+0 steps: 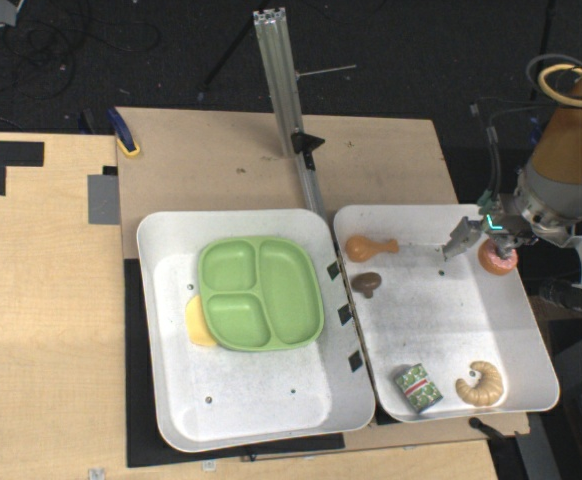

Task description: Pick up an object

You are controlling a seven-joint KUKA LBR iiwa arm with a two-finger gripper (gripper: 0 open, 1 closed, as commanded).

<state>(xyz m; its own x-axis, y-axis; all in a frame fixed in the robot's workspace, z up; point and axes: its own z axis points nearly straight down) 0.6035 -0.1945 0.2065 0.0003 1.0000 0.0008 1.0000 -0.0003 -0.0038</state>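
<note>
White bins sit side by side on the counter. Over the right bin, near its upper right corner, the gripper hovers with its fingers spread and nothing between them. A pink-red object rests just beside it. The croissant lies near the bin's lower right corner.

Two bins side by side before you.
Your left bin holds a divided tray; your right bin has a croissant and small box near its front, a drumstick at back.
</note>
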